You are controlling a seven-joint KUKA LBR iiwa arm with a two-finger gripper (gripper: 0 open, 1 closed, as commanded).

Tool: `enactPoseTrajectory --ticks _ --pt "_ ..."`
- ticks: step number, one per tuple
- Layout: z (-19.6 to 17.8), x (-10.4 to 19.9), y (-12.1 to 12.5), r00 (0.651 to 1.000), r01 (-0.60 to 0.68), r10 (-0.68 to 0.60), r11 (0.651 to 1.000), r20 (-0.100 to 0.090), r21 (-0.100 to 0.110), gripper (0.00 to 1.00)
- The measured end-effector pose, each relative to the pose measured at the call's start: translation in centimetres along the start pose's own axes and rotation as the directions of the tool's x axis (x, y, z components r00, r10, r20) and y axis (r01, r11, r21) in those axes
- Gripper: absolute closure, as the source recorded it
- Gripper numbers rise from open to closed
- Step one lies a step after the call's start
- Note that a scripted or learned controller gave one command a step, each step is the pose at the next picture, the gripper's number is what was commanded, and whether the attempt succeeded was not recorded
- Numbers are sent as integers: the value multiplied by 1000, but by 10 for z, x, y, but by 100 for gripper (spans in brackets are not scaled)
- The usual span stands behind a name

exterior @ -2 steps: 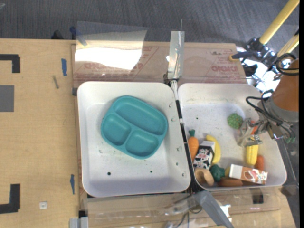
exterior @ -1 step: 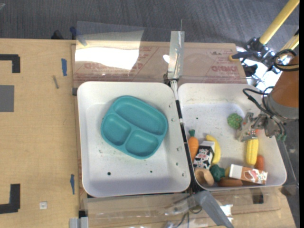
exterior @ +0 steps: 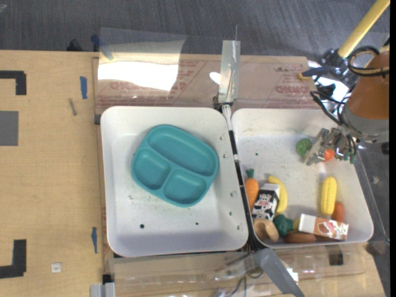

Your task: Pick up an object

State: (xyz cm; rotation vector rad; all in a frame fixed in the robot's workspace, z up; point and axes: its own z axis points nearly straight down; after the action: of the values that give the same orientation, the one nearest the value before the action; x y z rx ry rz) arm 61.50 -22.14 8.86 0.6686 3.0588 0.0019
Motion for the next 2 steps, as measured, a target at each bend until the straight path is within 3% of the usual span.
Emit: enactPoseTrajectory --ticks 1,2 --pt "1 2 5 1000 5 -5 1000 -8 -6 0" --pt "-2 87 -24 988 -155 155 988 -8 -5 0"
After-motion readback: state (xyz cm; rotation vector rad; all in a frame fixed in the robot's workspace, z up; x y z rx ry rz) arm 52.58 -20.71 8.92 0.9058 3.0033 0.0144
